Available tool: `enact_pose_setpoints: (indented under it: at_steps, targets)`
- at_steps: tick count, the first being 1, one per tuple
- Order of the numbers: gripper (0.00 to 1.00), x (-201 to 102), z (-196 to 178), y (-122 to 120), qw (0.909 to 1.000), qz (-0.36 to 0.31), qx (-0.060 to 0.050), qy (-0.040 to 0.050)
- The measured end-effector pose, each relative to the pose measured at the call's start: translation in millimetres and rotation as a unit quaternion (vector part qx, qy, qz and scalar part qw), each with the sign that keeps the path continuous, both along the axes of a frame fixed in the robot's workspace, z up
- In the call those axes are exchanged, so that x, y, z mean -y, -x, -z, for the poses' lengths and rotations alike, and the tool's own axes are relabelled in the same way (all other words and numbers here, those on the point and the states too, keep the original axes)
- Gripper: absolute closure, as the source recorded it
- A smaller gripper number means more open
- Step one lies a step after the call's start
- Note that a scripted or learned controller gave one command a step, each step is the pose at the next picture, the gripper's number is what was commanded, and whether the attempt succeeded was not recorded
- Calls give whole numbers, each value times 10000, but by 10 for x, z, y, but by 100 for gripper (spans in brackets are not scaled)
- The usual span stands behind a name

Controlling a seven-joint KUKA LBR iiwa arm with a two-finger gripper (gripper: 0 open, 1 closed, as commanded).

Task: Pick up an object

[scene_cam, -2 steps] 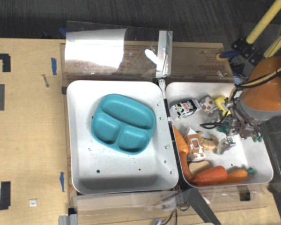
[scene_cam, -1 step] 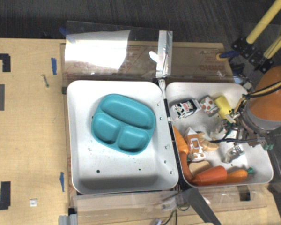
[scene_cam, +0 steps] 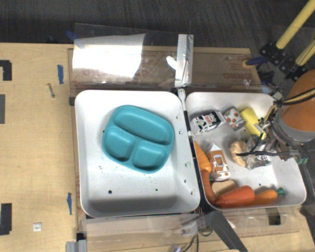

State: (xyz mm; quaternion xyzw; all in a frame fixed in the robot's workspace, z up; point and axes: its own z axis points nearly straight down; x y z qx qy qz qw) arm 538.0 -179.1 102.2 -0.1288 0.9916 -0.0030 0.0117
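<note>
end effector down in the right bin, among the toys.
can't tell its grip from here; teal tray sits in the left bin.

Tabletop: pale wood, matt, fine grain, looks like plywood. Both bins, left bin and right bin: white plastic, smooth, slight sheen. Teal tray: moulded plastic, smooth, soft satin gloss. Carrot: orange toy plastic, glossy highlight along the top. Yellow block: smooth plastic. End effector: dark metal parts, partly shiny. Clear sheet behind the bins: glossy, strong glare.
</note>
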Motion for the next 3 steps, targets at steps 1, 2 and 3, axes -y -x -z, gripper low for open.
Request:
enact_pose_setpoints:
  at_steps: [1,2,3]
  targets:
    - [100,453,-1758,-125,9882,-1531,-50,35]
    - [100,-99,-1726,-627,9970,-771,-68,-9]
    - [100,-677,-1128,-635,9963,-855,-110,-23]
